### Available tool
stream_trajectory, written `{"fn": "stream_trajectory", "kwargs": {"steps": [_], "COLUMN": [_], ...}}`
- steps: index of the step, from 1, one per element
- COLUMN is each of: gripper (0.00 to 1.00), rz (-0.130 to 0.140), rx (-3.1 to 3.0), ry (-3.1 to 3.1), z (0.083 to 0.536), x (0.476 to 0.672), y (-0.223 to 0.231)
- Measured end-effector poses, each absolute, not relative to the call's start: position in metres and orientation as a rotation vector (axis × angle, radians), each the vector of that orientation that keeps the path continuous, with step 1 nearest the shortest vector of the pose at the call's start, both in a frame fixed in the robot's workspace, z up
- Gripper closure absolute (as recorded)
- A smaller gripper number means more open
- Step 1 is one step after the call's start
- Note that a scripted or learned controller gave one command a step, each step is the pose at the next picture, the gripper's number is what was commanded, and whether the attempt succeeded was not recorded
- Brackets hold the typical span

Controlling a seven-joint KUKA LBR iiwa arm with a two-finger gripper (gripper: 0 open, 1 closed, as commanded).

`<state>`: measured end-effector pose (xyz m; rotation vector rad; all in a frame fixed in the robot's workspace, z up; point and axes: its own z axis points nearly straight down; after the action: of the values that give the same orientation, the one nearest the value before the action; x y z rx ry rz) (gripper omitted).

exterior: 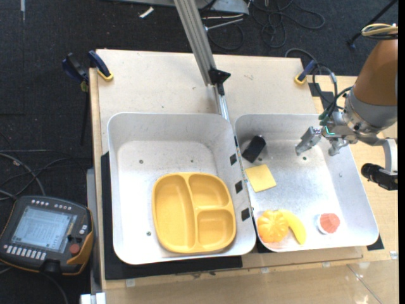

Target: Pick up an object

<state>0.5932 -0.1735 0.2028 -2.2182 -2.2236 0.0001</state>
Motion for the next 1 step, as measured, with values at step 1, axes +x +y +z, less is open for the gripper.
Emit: {"fn": "stream_trajectory", "kwargs": {"steps": [1], "gripper": [0.0], "rz": [0.004], "rx": [-2.219], "ry": [-2.22], "z": [0.1595], "x": [0.5934], "y": [-0.1748]}}
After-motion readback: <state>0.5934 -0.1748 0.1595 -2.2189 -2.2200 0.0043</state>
